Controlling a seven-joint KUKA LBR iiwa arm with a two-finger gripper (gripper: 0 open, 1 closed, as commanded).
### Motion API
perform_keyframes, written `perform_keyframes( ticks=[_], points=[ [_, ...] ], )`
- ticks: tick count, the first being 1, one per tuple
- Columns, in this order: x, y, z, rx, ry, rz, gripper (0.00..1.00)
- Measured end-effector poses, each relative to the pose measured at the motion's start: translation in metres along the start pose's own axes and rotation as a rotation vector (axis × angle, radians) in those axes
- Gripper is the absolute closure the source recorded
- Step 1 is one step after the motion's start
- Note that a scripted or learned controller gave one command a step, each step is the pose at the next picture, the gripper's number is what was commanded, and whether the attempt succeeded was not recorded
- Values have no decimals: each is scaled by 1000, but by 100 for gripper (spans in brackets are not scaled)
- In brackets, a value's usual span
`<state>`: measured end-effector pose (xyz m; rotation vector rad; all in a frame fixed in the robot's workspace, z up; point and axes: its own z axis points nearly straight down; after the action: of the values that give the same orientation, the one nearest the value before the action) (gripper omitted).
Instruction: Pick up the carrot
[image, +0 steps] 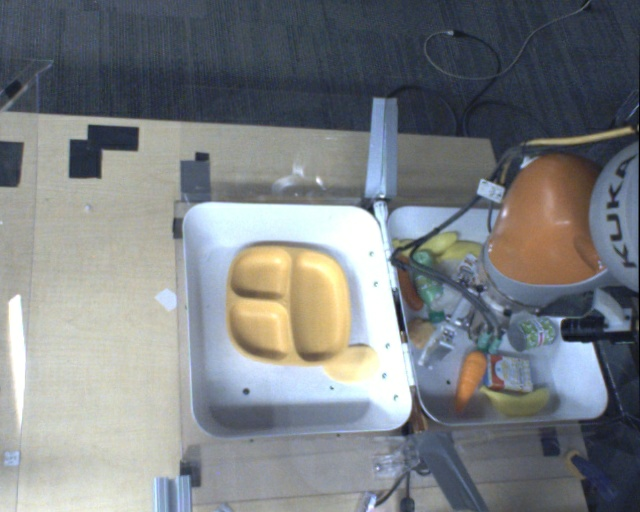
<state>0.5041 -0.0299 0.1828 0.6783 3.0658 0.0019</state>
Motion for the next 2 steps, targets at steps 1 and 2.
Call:
perform_keyframes(
  ticks=[1, 2],
  points=[
    [-18, -76, 89, 0, 0, -80, 0],
    [-47, -137, 67, 0, -2, -314, 0]
  ],
)
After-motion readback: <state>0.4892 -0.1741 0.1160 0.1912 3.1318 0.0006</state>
